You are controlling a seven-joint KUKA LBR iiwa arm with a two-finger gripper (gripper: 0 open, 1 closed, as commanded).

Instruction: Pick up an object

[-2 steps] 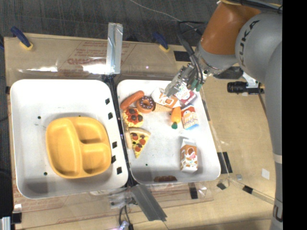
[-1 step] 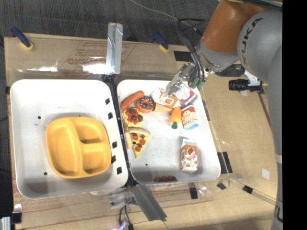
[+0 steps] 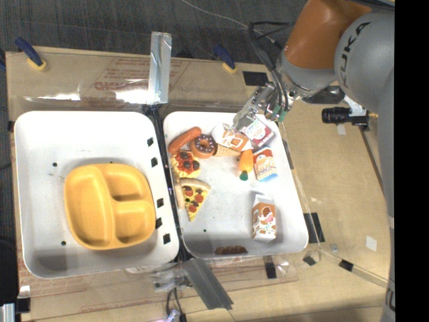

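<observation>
The right bin holds several toy foods. A red sausage, a chocolate donut, a small topped piece and a pizza slice lie along its left side. Small cartons and an orange carrot cluster at the far right. Another carton lies alone near the front right. My gripper hangs over the far right corner, just above the upper cartons, and partly hides them.
A yellow divided plate lies in the left bin. A taped ridge stands behind the divider between the bins. The arm's grey and orange body looms over the bench at the far right.
</observation>
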